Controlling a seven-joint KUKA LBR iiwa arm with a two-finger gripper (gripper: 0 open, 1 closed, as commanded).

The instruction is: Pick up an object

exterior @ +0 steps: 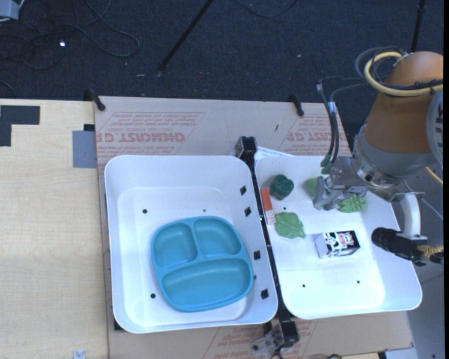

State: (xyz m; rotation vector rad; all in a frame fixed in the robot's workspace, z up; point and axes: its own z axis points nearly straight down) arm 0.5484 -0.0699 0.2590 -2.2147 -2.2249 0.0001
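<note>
Pincer [337, 195] low at the right bin's [359, 294] far edge, touching a green toy [352, 203]; whether clenched or released cannot be told. Risk: crowding neighbours may let the toy slip aside.

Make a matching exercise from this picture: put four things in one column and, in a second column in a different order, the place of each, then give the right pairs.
Things:
1. blue divided plate
2. dark green round object
3. light green leaf-shaped piece
4. small black and white box

Places:
A. right bin, toward its far left corner
B. right bin, near its middle, on the arm's side of the leaf-shaped piece
C. left bin, lying flat
D. right bin, beside the divider, nearer the camera than the dark green object

Pairs: 1-C, 2-A, 3-D, 4-B
</note>
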